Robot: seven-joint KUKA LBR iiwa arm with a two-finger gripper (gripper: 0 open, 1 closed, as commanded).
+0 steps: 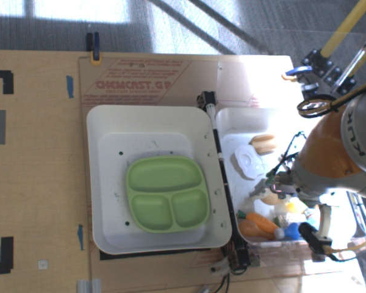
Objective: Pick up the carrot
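The carrot (258, 225) is an orange piece lying near the front left corner of the right bin (232, 140). My gripper (267, 189) hangs low inside that bin, a little behind and to the right of the carrot, above a pile of small items. The grey arm with its orange band (329, 154) comes in from the right and hides part of the bin.
A green divided plate (167, 193) lies in the left bin (104, 163). The right bin also holds a tan bread-like piece (263, 143), a white round piece (247, 163), a yellow item (287, 210) and a blue item (293, 231) next to the carrot.
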